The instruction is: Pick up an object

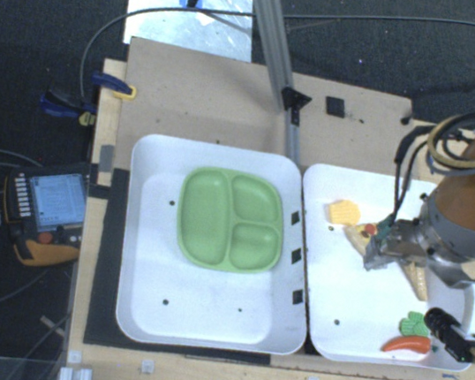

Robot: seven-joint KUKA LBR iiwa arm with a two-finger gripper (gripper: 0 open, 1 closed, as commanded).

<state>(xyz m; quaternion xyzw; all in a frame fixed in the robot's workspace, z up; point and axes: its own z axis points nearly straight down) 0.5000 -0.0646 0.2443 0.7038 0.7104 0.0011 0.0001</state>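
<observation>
**Claw low over the tan wedge in the right bin**

The nearest candidate I see is a tan wedge [414,277], pale and tapering, lying flat in the right bin [352,310] towards its far-right side. The claw [383,250] sits right over the wedge's left part, hiding some of it. From this angle I cannot tell how wide the claw stands or whether it grips anything.

Also in that bin are a small yellow piece [343,212] just left of the claw, and an orange carrot-like toy [405,346] with a green top near the front edge, well apart from the wedge.

The left bin [201,304] carries a green plate [231,221] with three compartments. Both bins rest side by side on the bench [235,95].
</observation>
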